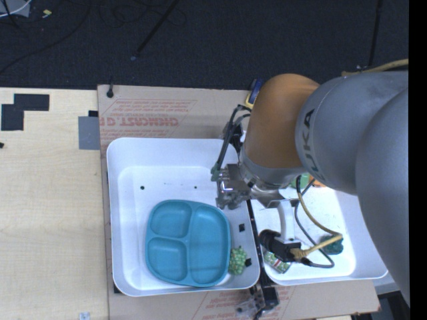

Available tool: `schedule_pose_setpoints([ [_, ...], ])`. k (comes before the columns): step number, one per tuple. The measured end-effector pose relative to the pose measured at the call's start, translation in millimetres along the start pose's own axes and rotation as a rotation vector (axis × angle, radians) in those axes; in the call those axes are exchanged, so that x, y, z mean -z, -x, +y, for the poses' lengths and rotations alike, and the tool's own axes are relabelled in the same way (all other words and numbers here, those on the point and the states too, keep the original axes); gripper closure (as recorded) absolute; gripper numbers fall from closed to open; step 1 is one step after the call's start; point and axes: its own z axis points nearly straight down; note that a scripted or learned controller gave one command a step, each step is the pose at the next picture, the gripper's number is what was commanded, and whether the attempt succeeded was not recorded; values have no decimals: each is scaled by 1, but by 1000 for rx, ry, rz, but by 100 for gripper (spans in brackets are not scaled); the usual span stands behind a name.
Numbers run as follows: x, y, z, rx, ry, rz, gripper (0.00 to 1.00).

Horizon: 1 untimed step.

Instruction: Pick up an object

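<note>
Blue divided plate (188, 244) lay flat in the left bin (127, 179), at the lower centre of the frame, with its three compartments facing up. It looked like moulded plastic: light, stiff, unlikely to break, but smooth and probably slippery. Lying flat, it offered only one hold, its thin raised rim, and the low ribs between the compartments seemed too shallow to pinch. The upper right corner of the rim was the nearest part to the gripper (225, 193), which hung just above and to the right of that corner, near the wall between the two bins. Whether the gripper was wide or narrow could not be told, because the wrist and cables hid its tip, and nothing could be seen held in it.

A small green knobbly piece (237, 260) sat just beside the plate's lower right edge, close to the bin wall. It looked light and perhaps slightly soft, so a pinch across its middle would probably grip it better than the plate's rim. Its place against the wall left little room, however.

The right bin (347, 245), at the lower right, held a few small items partly hidden by the arm (320, 145).
</note>
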Motion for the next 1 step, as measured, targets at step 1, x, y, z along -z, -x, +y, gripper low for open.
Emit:
schedule_pose_setpoints([
  [1, 2, 13, -4, -7, 1, -2, 100],
])
